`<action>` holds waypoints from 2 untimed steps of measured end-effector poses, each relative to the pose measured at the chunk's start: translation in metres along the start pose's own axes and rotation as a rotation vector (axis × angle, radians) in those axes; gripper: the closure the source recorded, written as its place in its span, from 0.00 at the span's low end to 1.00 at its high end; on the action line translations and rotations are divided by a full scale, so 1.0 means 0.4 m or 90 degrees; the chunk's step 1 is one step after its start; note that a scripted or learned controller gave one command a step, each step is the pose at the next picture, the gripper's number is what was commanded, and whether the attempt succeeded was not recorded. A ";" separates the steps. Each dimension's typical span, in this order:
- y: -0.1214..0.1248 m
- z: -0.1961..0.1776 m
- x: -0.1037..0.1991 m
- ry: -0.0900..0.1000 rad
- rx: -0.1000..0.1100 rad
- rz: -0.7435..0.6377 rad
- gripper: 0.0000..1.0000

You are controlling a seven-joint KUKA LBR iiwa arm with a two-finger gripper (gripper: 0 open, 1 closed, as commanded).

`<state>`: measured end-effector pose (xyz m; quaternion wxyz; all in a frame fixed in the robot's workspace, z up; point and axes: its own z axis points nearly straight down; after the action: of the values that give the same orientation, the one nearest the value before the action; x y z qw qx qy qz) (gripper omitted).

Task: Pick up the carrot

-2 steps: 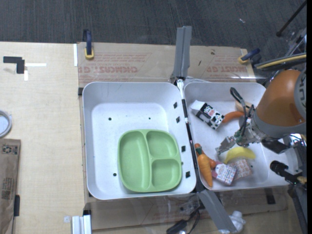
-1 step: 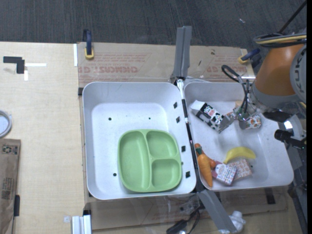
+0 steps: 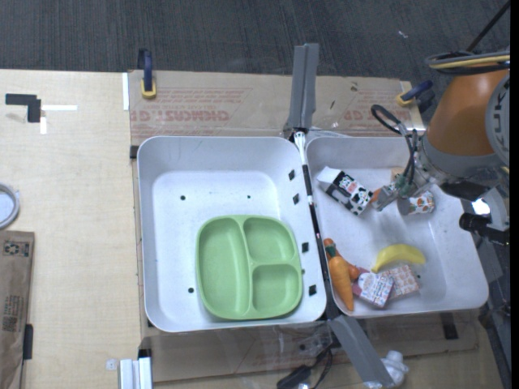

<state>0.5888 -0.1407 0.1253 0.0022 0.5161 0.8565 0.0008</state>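
The carrot [image 3: 340,280], orange, green-topped, lies against the right bin's [image 3: 454,298] left wall, well apart from the gripper [image 3: 399,194]; whether its jaws grip anything cannot be told.

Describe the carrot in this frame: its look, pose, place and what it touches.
The carrot is orange with a small green top, smooth like a toy. It lies flat in the right bin, along that bin's left wall, green end toward the far side and tip toward the near edge. Its right side sits against a small pink-and-white packet. The gripper is well away from it, at the far side of the bin.
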 end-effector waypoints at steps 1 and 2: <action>0.054 -0.185 -0.061 0.000 0.001 -0.157 1.00; 0.078 -0.193 -0.178 0.000 0.000 -0.327 1.00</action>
<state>0.6494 -0.1890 0.2030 0.0025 0.2813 0.9596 0.0000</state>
